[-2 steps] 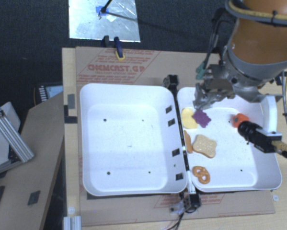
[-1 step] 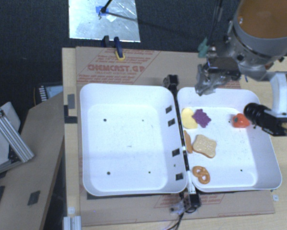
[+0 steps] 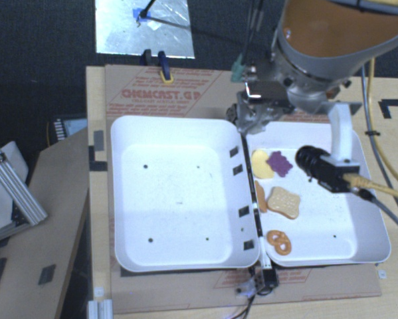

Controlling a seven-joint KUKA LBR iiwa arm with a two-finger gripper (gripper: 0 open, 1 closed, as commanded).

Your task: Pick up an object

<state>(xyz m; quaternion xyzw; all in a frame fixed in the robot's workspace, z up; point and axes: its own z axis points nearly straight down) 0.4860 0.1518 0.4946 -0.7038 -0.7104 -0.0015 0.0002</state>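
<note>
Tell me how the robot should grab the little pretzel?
The pretzel lies flat in the right bin, apart from the bread slice. Best guess: come straight down from above and pinch across its outer edges, since it's flat with open space around it.

The arm (image 3: 331,25) is cut off by the picture's top and right edges. Its bulk hides the far rim of the right bin (image 3: 368,244) and part of that bin's floor. The hand (image 3: 253,119) is dark and crowded with cables, so its fingers cannot be made out. The orange strip (image 3: 259,197) by the divider is partly hidden and too small to identify.
</note>
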